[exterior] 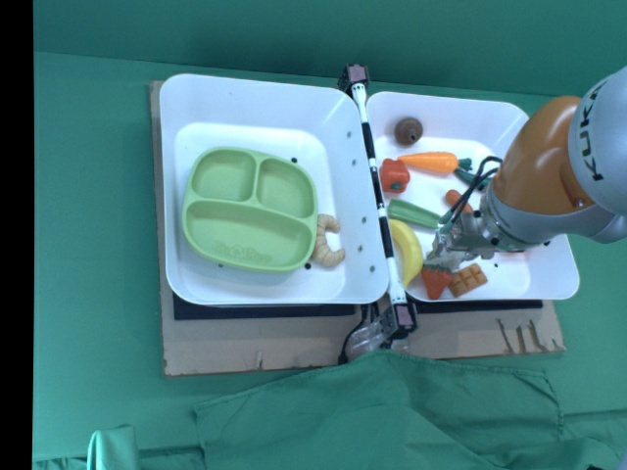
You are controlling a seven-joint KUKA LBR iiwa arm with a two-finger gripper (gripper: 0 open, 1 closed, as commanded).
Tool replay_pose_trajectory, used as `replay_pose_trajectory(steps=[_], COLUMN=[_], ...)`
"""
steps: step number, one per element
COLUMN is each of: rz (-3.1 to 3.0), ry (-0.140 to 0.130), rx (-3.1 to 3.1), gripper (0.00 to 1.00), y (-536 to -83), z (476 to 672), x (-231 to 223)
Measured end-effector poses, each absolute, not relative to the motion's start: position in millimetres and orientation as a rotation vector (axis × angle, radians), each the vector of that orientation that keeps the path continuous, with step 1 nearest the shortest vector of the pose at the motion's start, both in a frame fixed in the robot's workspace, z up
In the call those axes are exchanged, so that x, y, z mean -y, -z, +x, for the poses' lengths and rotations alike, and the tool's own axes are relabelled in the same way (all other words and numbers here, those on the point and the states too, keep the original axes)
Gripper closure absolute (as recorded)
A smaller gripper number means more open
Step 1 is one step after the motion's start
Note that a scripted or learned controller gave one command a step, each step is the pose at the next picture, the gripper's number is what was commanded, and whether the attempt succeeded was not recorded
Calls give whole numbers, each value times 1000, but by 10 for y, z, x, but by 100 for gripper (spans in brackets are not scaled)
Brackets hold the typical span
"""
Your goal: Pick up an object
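Reaching in from the right, the grey arm with the orange band (544,155) brings its gripper (446,255) low over the right white plastic bin (549,280), at the bin's near side. Whether the jaws are apart or together cannot be told, because the wrist covers them.

The gripper stands just above a small red strawberry toy (436,281), which lies on the bin floor beside a brown waffle-shaped piece (467,279). A yellow banana toy (408,252) lies just to the left of them, near the black-and-white divider rod (377,179). Further back in the same bin lie a green bean-like piece (414,212), a red pepper toy (394,174), an orange carrot toy (429,162) and a brown round piece (409,129). The left white bin (196,96) bears a light green divided plate (253,209) with a beige croissant toy (328,242) touching its edge.

The strawberry seems to be the likely target, and nothing is lifted yet. The risk is crowding: strawberry, waffle piece and banana lie so close that the jaws may come down on two things together, or push one aside and close on nothing. The strawberry is small and tapered, so it may slip out when squeezed.
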State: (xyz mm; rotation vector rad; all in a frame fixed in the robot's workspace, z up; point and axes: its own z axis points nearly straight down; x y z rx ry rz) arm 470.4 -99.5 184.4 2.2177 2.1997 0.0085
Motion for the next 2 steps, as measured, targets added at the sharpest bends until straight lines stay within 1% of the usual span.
replay_pose_trajectory(steps=[1, 2], rz=[2217, 2212], ry=[-13, -17], rx=[-2209, -2198], gripper=[100, 100], y=[-1843, -1854], z=[5151, 4823], x=[1280, 1114])
